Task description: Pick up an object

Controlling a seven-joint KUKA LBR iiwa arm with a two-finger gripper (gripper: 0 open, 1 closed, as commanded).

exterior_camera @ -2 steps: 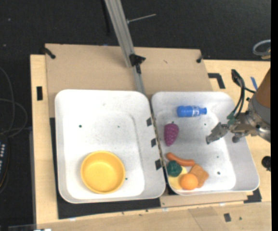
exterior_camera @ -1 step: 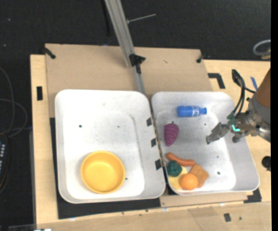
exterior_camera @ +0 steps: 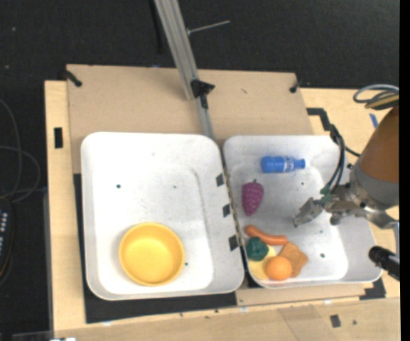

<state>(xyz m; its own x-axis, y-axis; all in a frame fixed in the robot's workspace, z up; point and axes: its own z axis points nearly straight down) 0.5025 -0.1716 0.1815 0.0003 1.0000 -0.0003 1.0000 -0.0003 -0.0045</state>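
Observation:
The right bin (exterior_camera: 311, 148) holds a blue bottle (exterior_camera: 283, 164) lying on its side near the back and a purple bunch of grapes (exterior_camera: 252, 196) by the left wall. An orange carrot (exterior_camera: 266, 236), a green vegetable (exterior_camera: 256, 249) and a round orange fruit (exterior_camera: 279, 268) are piled in the front left corner. My gripper (exterior_camera: 303, 216) hangs over the bare middle of the right bin, right of the grapes and above the pile, touching none of them.
A yellow bowl (exterior_camera: 151, 253) sits at the front of the left bin (exterior_camera: 148, 162). A metal pole (exterior_camera: 183, 48) slants up from between the bins at the back. The arm's orange band (exterior_camera: 382, 155) looms over the right bin's right edge.

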